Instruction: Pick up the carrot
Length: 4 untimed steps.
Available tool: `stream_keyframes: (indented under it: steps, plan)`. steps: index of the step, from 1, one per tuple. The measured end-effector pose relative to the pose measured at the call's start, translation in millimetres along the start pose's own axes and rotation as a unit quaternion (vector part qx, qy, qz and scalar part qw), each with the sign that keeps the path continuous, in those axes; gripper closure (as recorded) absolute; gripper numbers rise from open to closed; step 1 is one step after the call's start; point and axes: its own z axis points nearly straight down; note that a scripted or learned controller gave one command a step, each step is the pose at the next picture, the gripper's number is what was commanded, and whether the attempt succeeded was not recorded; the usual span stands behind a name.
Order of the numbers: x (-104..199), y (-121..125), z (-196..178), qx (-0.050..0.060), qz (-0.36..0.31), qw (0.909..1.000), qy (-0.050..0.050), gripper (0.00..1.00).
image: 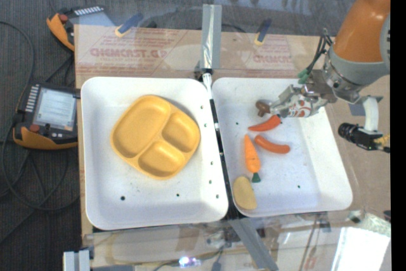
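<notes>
Grey carpet surrounds the bench, where the carrot (252, 154) lies in the right bin (330, 168) between 2 red peppers and a potato, so the gripper (287, 106), whose state cannot be told, is best lowered squarely across its middle.

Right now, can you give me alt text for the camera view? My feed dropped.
The gripper sits low in the right bin, at an orange pepper and a brown item. The carrot lies loose nearer the front, between a sausage and a potato. A yellow tray fills the left bin.
</notes>
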Motion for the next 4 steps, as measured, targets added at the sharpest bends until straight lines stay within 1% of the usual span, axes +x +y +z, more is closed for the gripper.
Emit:
stream_keyframes:
  steps: [1, 2, 3, 4]
  plan:
    - [12, -4, 134, -0.001, 0.033, 0.9995, 0.0, 0.0]
    - [28, -28, 143, -0.02, -0.021, 0.9996, -0.007, 0.0]
    - [32, -40, 153, -0.01, -0.157, 0.9875, -0.006, 0.0]
    - [33, -39, 144, -0.012, -0.156, 0.9876, -0.005, 1.0]
